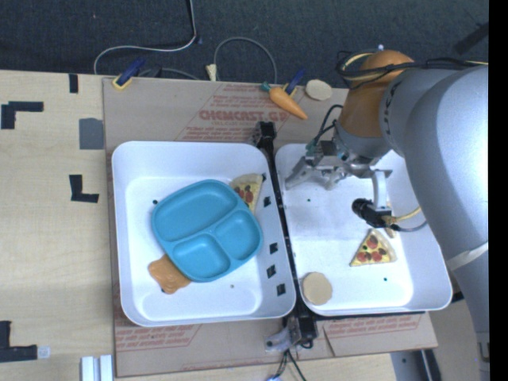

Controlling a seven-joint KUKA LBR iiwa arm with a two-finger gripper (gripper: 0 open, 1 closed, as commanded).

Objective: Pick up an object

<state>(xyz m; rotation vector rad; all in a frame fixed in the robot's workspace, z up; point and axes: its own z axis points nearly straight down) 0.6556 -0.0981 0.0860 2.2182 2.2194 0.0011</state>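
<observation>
overhead, the camera view shows a light wooden desk point(48, 213) with black markings, bordered at the top by dark carpet. a printed cardboard sheet point(230, 113) lies on the desk and carries two shallow white bins side by side, their inner walls meeting along a black divider strip point(274, 205).

the left bin point(131, 236) holds a blue divided plate point(208, 228) near its centre. a toy pizza slice point(248, 189) lies by the plate's upper right corner, partly tucked under it, and a brown toy piece point(168, 274) protrudes from under the plate's lower left edge. open floor remains along the bin's left and lower sides.

the right bin point(421, 292) holds a second pizza slice point(373, 249) right of centre and a tan round disc point(317, 288) close to the lower left corner. the two are well apart, with bare floor between them and along the bin's upper left.

the grey arm point(444, 157) enters from the right, its orange band point(369, 94) above the bin's upper edge. the tool point(321, 169) hangs over the upper part of the right bin, apart from both items; whether its fingers are spread or closed cannot be told.

outside the bins, a toy carrot point(287, 103) and a pale round piece point(318, 90) lie on the cardboard. cables point(190, 22) trail across the carpet.
</observation>
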